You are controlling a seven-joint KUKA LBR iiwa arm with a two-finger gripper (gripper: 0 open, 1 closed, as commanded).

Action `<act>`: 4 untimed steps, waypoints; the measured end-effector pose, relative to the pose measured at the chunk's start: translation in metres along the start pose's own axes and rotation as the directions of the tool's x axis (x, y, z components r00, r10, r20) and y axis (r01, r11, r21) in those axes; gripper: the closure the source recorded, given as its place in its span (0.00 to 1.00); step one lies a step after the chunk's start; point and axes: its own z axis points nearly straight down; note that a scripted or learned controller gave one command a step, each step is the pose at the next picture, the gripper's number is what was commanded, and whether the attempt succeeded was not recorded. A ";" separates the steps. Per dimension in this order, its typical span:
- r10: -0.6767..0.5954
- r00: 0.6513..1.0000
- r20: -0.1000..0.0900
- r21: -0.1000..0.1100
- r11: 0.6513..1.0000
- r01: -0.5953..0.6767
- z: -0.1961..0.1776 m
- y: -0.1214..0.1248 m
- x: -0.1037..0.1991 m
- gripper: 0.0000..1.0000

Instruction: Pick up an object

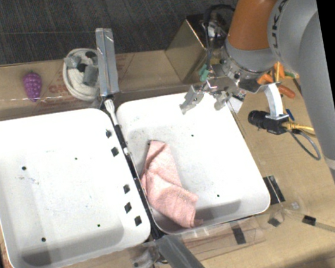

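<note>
A pink cloth (165, 185) lies crumpled in the right bin (222, 152), against its left wall and reaching toward the near edge. My gripper (205, 100) hangs over the far edge of the right bin, up and to the right of the cloth and well apart from it. Its two fingers are spread, one fingertip (188, 101) to the left and one to the right, with nothing between them.
The left bin (55, 188) sits beside the right one, with a divider rail between them. On the bench behind the bins are a purple grape-like object (32, 85), a white roll (82, 73) and a cardboard box (188, 52). Cables lie at right.
</note>
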 end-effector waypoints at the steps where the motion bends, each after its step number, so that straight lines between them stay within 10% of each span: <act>1: 0.141 0.990 0.000 0.000 0.990 -0.141 0.054 -0.018 0.022 0.00; 3: 0.352 0.936 -0.001 0.002 0.936 -0.352 0.069 -0.058 0.007 0.00; 4: 0.164 0.986 -0.002 0.002 0.986 -0.164 0.093 -0.038 0.043 0.00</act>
